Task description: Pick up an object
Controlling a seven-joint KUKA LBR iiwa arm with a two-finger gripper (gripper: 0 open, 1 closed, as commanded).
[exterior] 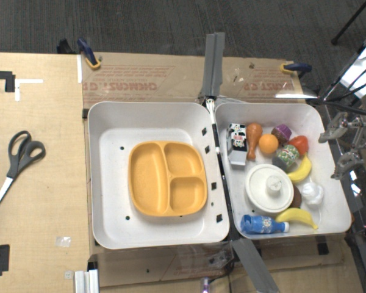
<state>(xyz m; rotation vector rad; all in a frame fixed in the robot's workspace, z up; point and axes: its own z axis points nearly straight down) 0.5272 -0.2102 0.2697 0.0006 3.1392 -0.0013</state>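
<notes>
The right bin [329, 223] holds several toys. A black-and-white cow-print box [236, 144] lies at its left wall, beside a brown drumstick [254, 139] and an orange [268, 144]. A purple piece [282, 132], a red pepper [299, 144] and a green patterned ball [287, 157] sit behind a yellow banana [301, 171]. A white lidded bowl [269, 188] is in the middle. A second banana [297, 217] and a blue bottle [263, 225] lie along the front wall. A white crumpled thing [312, 193] is at the right.
The left bin [104, 182] holds a yellow divided plate [168, 179]. Scissors [18, 157] lie on the wooden bench to the left. A metal fixture with cables [344, 145] stands just past the right bin's right wall. Blue clamps [89, 55] hold the cardboard at the back.
</notes>
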